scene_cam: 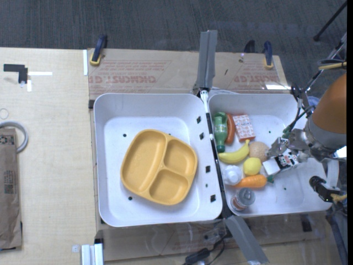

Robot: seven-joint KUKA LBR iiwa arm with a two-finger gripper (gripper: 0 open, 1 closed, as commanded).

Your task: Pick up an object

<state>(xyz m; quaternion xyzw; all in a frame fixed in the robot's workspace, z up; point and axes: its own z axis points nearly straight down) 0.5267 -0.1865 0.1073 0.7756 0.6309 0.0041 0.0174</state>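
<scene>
- The counter (44, 93) carries a left bin (105, 164) holding a yellow divided plate (159, 167) and a right bin (287, 197) with toy food heaped along its nine o'clock wall.
- The tool (280, 158) sits at three o'clock of that heap, beside the lemon (252, 166); whether it grips anything cannot be told.
- The banana (234, 154), at the heap's centre, looks light, stiff and smooth; I'd pinch it across its middle.
</scene>
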